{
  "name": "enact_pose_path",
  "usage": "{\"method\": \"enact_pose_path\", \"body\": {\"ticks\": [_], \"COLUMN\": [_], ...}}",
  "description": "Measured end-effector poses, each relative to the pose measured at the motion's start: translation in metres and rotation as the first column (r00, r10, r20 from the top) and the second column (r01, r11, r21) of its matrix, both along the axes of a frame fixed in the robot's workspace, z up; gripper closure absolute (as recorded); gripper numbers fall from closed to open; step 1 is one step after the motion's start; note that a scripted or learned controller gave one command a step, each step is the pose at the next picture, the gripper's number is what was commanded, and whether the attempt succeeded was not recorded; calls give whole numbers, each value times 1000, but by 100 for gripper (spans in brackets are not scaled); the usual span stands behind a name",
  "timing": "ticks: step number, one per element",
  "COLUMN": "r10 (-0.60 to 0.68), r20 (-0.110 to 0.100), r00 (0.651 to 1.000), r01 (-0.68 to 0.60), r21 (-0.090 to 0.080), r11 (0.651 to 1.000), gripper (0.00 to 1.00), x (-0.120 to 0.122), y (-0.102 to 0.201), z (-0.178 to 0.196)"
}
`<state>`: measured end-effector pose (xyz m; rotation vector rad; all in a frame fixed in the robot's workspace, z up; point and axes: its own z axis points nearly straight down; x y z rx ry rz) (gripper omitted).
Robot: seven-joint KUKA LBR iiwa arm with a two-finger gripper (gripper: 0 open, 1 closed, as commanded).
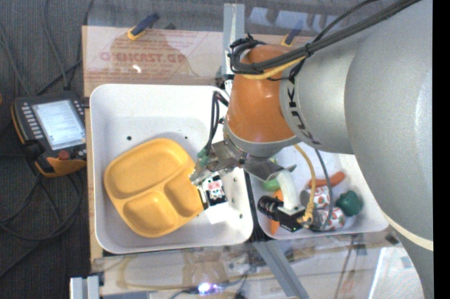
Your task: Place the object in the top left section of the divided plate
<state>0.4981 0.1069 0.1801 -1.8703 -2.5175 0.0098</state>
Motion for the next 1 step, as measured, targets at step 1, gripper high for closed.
{"method": "enact_pose_path", "body": {"ticks": [1], "r10": [-1], "r20": [1], "r00": [1000], "r01": [1], "r21": [0], "r11": [1000], "gripper": [0], "x": [0], "y": [0], "z": [0]}}
